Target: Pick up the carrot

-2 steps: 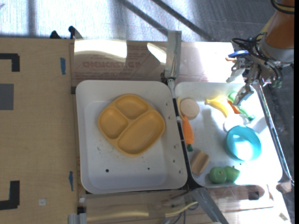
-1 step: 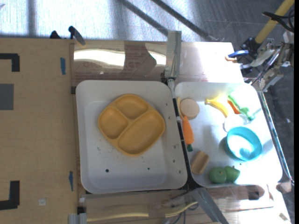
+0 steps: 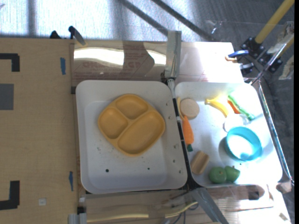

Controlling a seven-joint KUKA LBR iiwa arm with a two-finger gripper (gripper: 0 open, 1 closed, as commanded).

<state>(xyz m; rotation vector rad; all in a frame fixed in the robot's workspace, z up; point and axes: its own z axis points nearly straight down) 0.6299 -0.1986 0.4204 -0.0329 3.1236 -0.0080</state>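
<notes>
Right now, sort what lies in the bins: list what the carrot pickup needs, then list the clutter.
Needed:
carrot, at the right bin's left wall

Clutter:
yellow plate in the left bin
blue bowl
banana
green pepper
round cookie
bread piece

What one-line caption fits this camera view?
Carrot lies against the right bin's left wall, a yellow divided plate in the left bin.
</notes>
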